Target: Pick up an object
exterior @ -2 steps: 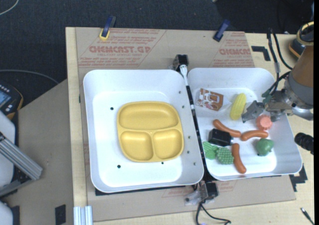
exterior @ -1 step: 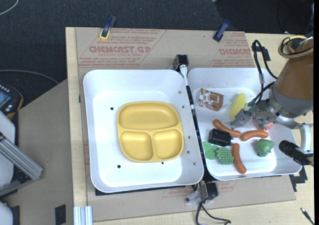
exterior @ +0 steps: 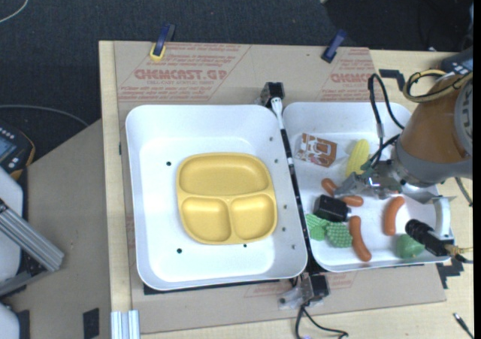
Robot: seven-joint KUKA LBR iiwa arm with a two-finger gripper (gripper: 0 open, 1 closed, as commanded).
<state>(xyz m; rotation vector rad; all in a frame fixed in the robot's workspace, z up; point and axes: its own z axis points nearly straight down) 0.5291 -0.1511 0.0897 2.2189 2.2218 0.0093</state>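
Small sausage [exterior: 331, 186] beside gripper [exterior: 355, 183] in right bin [exterior: 316, 116]; claw opening and contents cannot tell; crowded black block [exterior: 331, 207] may foul grasp, cause miss

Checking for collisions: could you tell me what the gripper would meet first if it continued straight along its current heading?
Probably the small sausage just left of the gripper, though depth is unclear from this slanted view.

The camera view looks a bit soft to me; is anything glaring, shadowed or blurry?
Camera view: light is even; the left white bin is bright but not blown out; the yellow tray casts barely any shadow; the gripper and small toys are soft, and the bench edges bow slightly.
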